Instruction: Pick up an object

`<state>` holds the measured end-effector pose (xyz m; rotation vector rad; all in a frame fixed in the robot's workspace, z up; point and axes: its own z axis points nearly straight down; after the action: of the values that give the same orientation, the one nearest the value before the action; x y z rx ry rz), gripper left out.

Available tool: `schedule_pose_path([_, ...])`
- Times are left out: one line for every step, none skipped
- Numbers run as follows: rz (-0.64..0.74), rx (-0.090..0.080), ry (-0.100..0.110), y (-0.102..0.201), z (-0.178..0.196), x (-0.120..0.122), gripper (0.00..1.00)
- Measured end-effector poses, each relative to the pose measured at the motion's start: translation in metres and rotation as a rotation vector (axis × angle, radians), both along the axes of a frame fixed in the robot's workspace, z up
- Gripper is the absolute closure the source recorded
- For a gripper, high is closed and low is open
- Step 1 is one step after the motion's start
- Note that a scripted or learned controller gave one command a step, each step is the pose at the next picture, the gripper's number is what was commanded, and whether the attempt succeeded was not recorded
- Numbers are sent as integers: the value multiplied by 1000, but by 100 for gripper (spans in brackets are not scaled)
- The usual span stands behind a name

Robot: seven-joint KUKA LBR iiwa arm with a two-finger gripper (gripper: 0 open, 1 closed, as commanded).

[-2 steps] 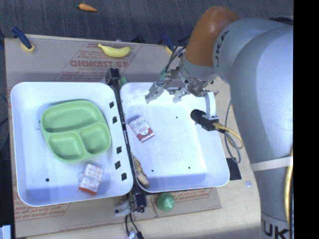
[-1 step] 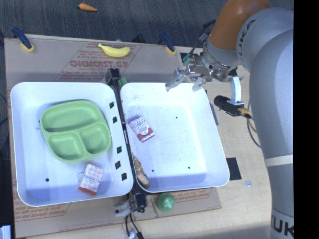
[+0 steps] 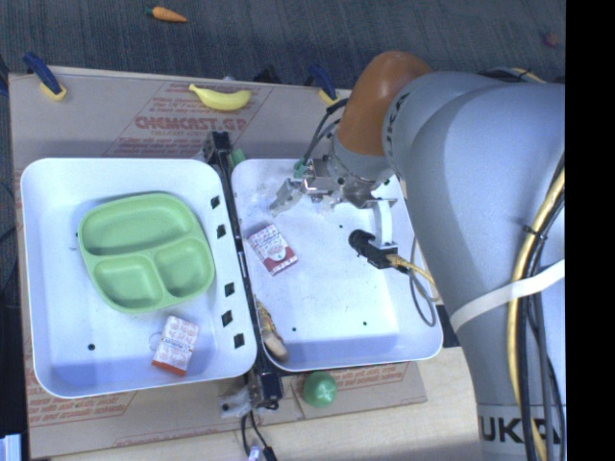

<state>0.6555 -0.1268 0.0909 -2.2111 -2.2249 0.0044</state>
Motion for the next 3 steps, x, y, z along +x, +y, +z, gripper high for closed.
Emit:
schedule_pose_path([3,0,-2,0,12,1,100])
schedule_pose_path([1,2,-7,96,103,2,100])
schedule_pose_path([-1,0,-3,94,101,1,0])
